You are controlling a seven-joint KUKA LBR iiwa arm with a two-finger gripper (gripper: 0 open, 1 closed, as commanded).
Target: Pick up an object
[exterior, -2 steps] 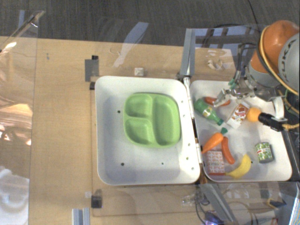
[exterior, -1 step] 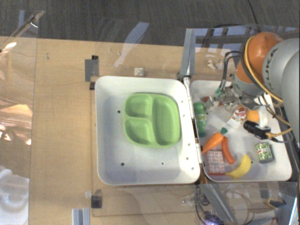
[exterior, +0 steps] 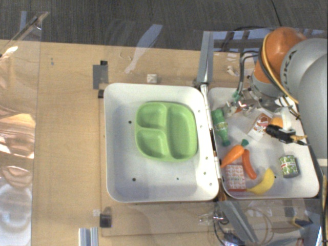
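Gripper (exterior: 241, 105) lowered into right bin (exterior: 307, 188) near green bottle (exterior: 221, 124), finger state not discernible, carrot (exterior: 233, 155) left untouched

The arm (exterior: 302, 65) is cut off by the right edge and covers the far right corner of the right bin (exterior: 307, 191). Its gripper (exterior: 245, 105) sits in a tangle of metal and cable, too small to read. Beside it, a small packet (exterior: 260, 125) carries blurred print. The can (exterior: 288, 166) near the bin's right wall has an illegible label.
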